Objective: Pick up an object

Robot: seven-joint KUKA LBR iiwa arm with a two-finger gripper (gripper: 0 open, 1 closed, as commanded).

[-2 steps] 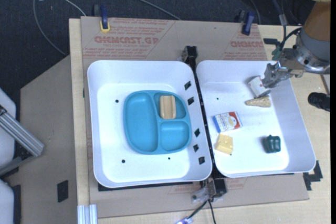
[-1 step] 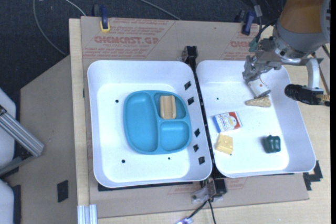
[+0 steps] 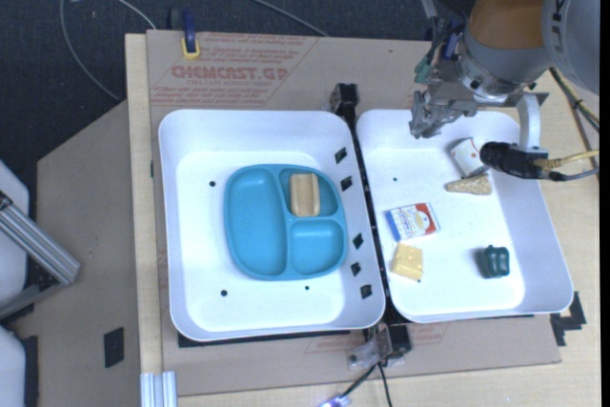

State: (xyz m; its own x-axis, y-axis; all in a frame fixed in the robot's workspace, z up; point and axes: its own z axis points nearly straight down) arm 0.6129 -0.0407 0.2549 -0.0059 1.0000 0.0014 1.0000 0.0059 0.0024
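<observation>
While the tool (image 3: 434, 121), grip state unclear, hangs at the right bin's (image 3: 543, 300) far rim, its middle lies open.

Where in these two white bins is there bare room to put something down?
Right bin: bare between the gripper and the blue-and-red packet; crowded elsewhere, around the green object. Left bin: just a margin around the blue tray.

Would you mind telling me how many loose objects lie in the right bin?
4: a white-blue packet left of centre, a yellow block below it, a dark green object lower right, and a tan piece near the top. The arm may hide more.
</observation>
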